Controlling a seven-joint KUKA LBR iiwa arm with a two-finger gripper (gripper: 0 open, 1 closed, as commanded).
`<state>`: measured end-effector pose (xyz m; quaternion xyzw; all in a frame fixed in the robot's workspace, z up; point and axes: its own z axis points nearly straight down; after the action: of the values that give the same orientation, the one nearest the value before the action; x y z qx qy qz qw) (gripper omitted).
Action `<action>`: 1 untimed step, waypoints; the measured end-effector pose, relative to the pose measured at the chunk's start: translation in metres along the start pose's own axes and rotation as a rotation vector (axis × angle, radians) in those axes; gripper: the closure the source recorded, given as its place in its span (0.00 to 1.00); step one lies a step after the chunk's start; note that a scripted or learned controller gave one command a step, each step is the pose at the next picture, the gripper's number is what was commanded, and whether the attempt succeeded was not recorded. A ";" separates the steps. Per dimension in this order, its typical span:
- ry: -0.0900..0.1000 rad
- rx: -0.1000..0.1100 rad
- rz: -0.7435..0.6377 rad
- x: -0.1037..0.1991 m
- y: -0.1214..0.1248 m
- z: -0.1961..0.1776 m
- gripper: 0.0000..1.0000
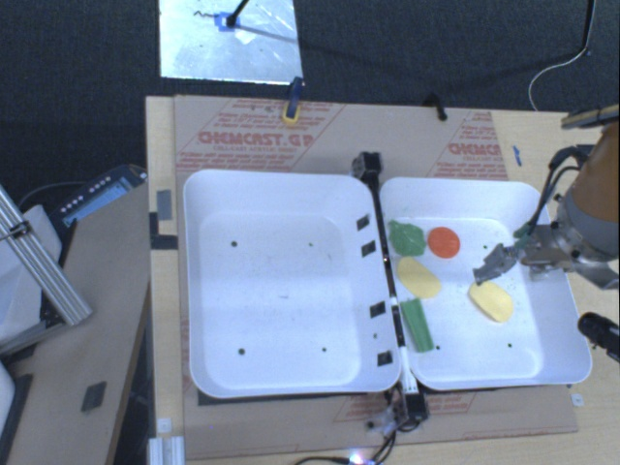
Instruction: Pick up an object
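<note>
While I watch from my remote desk, the grey two-finger gripper hangs low over the right-hand shallow white plastic bin, reaching in from the right. Just below and slightly right of its tips lies a pale yellow oval plastic lump, its long axis slanting from upper left to lower right; I judge it the nearest target, almost touching the tips. Farther left sit a second yellow oval piece, a round orange disc, a crumpled green leafy piece and a green stick-shaped block. How far the jaws stand apart I cannot tell from this angle, and nothing shows gripped between them. The left-hand white bin waits beside.
</note>
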<state>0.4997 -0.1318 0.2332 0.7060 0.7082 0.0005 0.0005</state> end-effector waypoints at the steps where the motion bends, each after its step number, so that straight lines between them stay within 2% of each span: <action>1: 0.004 0.004 -0.011 0.119 -0.003 0.051 0.00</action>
<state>0.4961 -0.0127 0.1817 0.7020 0.7122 0.0007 -0.0024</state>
